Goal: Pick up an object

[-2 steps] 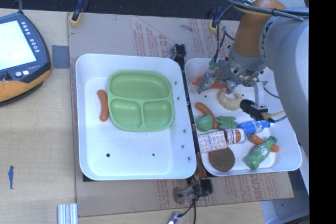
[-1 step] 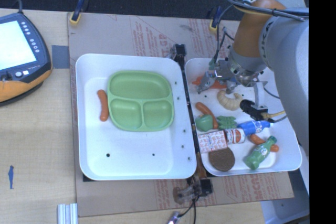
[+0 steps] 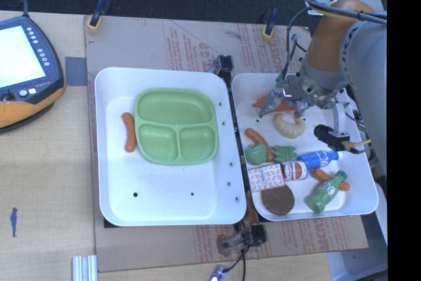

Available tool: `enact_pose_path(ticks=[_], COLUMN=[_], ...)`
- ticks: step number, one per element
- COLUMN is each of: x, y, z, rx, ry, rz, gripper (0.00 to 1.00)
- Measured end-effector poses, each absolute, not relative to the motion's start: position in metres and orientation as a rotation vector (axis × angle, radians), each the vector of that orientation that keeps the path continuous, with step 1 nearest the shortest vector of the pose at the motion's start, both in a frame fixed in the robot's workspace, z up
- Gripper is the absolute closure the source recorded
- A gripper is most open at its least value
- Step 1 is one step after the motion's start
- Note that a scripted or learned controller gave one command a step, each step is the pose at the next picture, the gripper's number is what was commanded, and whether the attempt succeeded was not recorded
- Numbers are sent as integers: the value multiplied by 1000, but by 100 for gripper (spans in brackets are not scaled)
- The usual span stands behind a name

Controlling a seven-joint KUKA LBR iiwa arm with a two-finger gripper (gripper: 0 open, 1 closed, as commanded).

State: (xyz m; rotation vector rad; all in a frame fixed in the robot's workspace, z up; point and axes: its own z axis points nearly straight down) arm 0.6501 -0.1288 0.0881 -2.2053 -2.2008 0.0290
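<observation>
Gripper [image 3: 287, 104] lowered into the right bin [image 3: 366, 202]

Nearest, a green bottle [image 3: 324, 193] and brown cookie [image 3: 278, 200] are seen; farther back, a beige ring pastry [image 3: 289, 125] is found just beside the gripper, whose grasp cannot be told.

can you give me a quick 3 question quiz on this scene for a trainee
1. True or false: the green tray lies in the left bin.
2. What lies just left of the tray? A) sausage B) bottle C) cookie
3. Fill in: the gripper is over the ___ bin.

Key
1. True.
2. A, the sausage. The blue bottle and the cookie are in the right bin.
3. Right.
</observation>
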Motion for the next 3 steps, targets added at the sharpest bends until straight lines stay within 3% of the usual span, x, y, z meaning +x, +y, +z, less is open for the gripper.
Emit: enact_pose_path(ticks=[3], x=[650], y=[-104], z=[88], rx=[-2207], ry=[-2202], rz=[36], gripper=[0])
